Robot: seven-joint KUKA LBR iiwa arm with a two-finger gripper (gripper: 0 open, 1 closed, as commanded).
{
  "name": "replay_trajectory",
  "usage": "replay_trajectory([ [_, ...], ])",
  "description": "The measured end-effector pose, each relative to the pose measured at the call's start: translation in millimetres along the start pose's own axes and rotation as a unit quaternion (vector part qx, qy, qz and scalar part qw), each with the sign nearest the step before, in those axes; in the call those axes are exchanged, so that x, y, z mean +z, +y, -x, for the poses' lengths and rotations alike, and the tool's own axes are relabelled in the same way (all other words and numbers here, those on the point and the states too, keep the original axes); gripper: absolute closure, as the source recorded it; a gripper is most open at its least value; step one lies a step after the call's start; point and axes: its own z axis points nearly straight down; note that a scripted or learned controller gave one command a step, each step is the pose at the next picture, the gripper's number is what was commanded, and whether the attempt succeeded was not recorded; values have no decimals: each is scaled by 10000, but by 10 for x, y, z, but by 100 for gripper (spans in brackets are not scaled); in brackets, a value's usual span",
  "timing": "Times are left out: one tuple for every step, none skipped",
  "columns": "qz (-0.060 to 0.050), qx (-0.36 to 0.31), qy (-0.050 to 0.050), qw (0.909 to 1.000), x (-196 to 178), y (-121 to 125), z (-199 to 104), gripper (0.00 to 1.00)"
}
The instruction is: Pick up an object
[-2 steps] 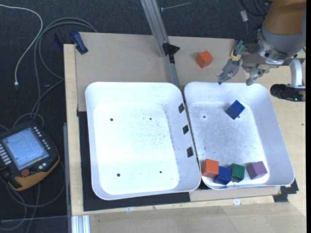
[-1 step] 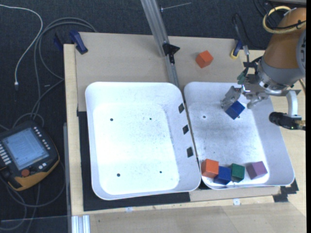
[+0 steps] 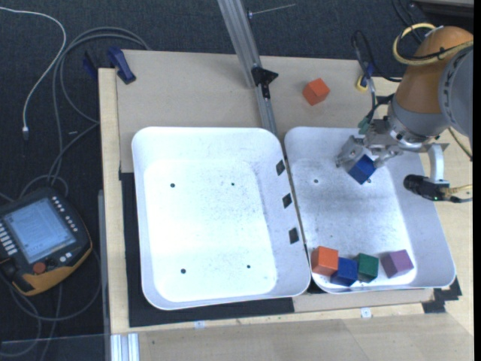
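Note:
My gripper [image 3: 362, 161] hangs over the back part of the right bin [image 3: 338, 201], shut on a blue block [image 3: 363, 169] that sits between its fingers, lifted above the bin floor. Along the right bin's front rim lie an orange block [image 3: 325, 260], a second blue block [image 3: 346, 271], a green block [image 3: 367, 266] and a purple block [image 3: 397, 262]. The arm comes in from the right with its orange band [image 3: 432, 51] above the wrist.
The left bin [image 3: 203, 216] sits beside the right one. Another orange block [image 3: 316, 91] rests on the bench behind the bins. A slanted metal rail [image 3: 240, 28] runs down to the gap between the bins. A teach pendant [image 3: 37, 235] lies at far left.

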Motion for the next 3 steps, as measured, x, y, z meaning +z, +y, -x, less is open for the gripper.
replay_trajectory([
  [30, 6, -43, 10000, 109, 3, 39, 0],
  [69, 0, -48, 10000, -28, 27, 36, 100],
  [49, 3, -41, 10000, -6, 16, 33, 0],
])
